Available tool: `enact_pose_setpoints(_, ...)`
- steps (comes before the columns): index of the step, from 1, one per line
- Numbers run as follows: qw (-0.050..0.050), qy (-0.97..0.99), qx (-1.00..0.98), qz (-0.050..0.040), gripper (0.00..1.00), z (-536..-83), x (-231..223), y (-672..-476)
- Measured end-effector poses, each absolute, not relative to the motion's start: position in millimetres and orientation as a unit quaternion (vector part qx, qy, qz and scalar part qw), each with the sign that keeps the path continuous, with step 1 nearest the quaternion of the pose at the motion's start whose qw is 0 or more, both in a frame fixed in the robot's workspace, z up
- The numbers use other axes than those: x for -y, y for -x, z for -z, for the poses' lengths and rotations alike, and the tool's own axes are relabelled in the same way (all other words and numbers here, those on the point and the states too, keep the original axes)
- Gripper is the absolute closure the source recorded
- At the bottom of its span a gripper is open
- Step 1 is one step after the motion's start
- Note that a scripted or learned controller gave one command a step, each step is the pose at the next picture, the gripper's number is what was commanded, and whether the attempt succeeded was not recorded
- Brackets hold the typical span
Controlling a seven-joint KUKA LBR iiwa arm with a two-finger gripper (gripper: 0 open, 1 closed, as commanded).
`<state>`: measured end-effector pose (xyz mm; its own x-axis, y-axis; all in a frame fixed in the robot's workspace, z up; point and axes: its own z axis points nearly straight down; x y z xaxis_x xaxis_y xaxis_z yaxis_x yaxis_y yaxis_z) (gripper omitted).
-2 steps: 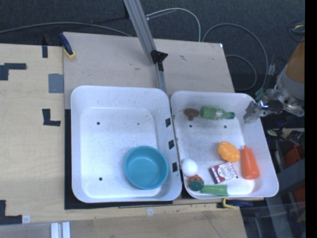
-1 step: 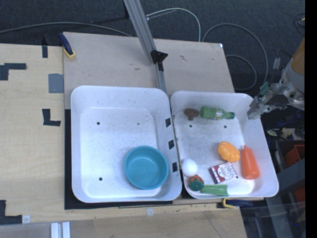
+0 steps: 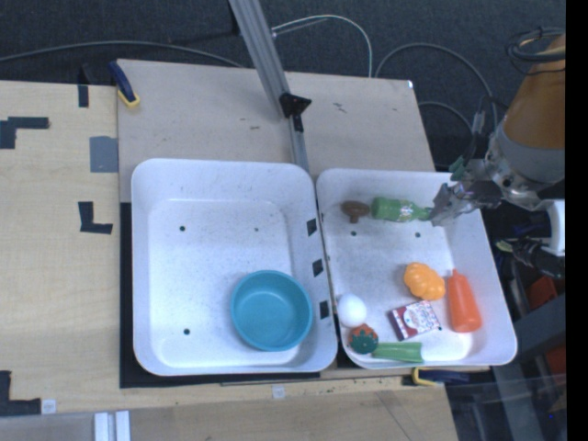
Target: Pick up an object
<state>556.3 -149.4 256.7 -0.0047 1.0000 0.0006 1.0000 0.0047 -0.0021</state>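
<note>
Reading left to right, I see the round blue plastic bowl (image 3: 270, 310) alone in the left white bin (image 3: 165, 191), while the right white bin (image 3: 487, 274) holds the loose toys — a small brown piece (image 3: 355, 210) and a green bottle-shaped toy (image 3: 400, 210) along its far wall, likely nudged there, then a white ball (image 3: 352, 309), an orange lumpy toy (image 3: 424, 281) and an orange-red bottle (image 3: 463, 303) nearer me. My pick target looks to be the green toy, lying on its side. The grey gripper (image 3: 450, 200) sits low at that toy's right end, wrist angled in from the right — I cannot tell how far its fingers are parted or whether they have anything.

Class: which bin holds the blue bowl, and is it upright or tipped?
The blue bowl sits upright in the left bin, its open mouth facing up.
</note>
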Motion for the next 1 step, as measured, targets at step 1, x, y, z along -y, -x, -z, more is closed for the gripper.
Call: enact_pose_setpoints(1,0.001,0.705,0.710,0.0001,1.00,-260.9,95.6,-554.4)
